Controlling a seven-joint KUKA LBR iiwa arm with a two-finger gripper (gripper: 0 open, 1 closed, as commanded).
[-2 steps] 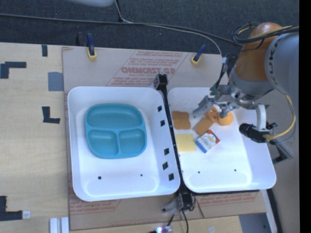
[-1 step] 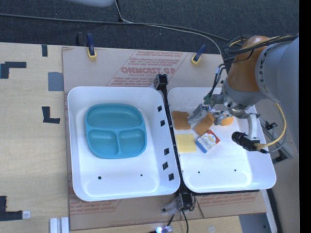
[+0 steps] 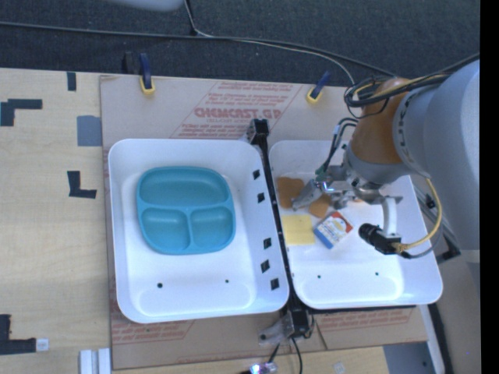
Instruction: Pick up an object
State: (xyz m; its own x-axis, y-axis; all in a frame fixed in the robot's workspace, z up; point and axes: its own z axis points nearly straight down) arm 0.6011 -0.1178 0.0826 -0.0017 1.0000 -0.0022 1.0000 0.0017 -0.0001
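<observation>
Two shallow white bins side by side on a cardboard sheet [image 3: 234, 107]: left bin [image 3: 129, 287] and right bin [image 3: 366, 287], parted by one black divider [image 3: 269, 209]. In the left bin, one teal divided plate [image 3: 185, 209] with three compartments, lying toward 11 o'clock of that bin's floor. In the right bin, three loose objects, all crowded toward 9 o'clock near the divider: one brown piece [image 3: 290, 187], one flat yellow square [image 3: 298, 229] just at 6 o'clock of it, and one small packet [image 3: 333, 229] in white, red and blue, touching or nearly touching the yellow square at its 3 o'clock side. Grey arm with orange band [image 3: 374, 135] reaching in from 3 o'clock, bent down over the right bin. Gripper [image 3: 316, 195] low over the brown piece, at its 3 o'clock edge, right above the packet's 12 o'clock corner. Finger spread too small and blurred to judge; cannot tell whether anything sits between them. Two yellow clamps [image 3: 146, 84] at the cardboard's 12 o'clock edge, one to each side. One black cable [image 3: 273, 45] trailing across the dark floor at 12 o'clock.
</observation>
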